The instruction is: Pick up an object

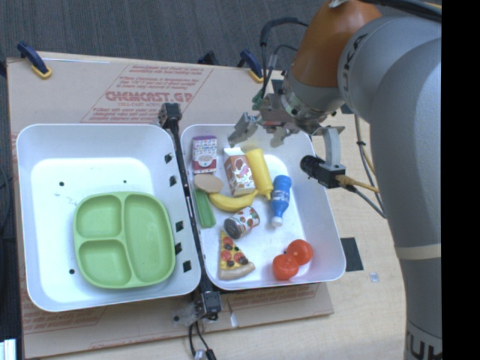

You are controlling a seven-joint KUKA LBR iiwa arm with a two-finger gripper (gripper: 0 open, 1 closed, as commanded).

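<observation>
Gripper above upper edge of right bin, fingers apart, nothing between. Yellow bottle just below, touching red carton and banana. Risk: crowding, finger strikes neighbour, bottle slips out.

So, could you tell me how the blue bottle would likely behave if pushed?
The blue bottle lies on its side, so its round body would probably roll. It looks like smooth toy plastic, likely light and slippery. The yellow bottle beside it might block it.
</observation>
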